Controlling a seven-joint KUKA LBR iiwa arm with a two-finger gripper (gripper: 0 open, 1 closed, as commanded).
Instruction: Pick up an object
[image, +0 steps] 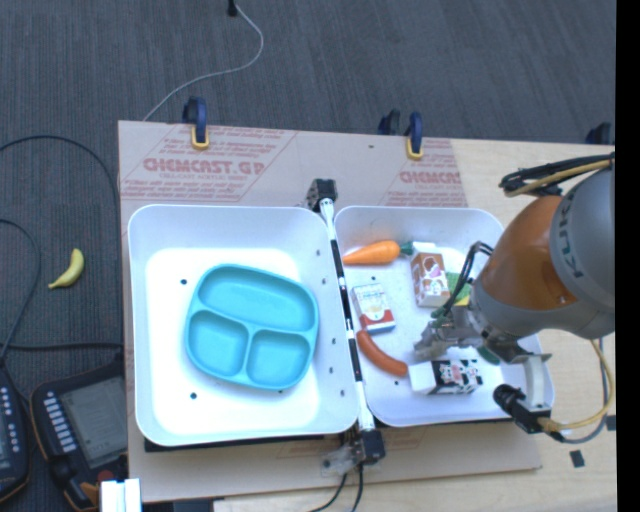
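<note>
Down in the right bin (490, 222), the fingers (437, 338) sit low among the items, but the grey wrist hides much of them, so I cannot tell whether they are spread or closed, or whether they grip anything. Just below them lies a small black-and-white carton (448, 376), partly covered by the wrist. To their left is a red sausage (381, 355), lying at a slant. Above that sits a small red and white box (373, 305). Farther up are a carrot (372, 253) and a carton (429, 277) with a red panel. The arm (560, 260), grey with an orange band, enters from the right and covers the bin's right side. The left bin (150, 230) holds a blue divided plate (250, 325). Both bins rest on a brown board on the worktop (220, 160), held by blue clamps at the far edge. A banana (68, 268) lies on the grey floor at left, well apart from the bins.
</note>
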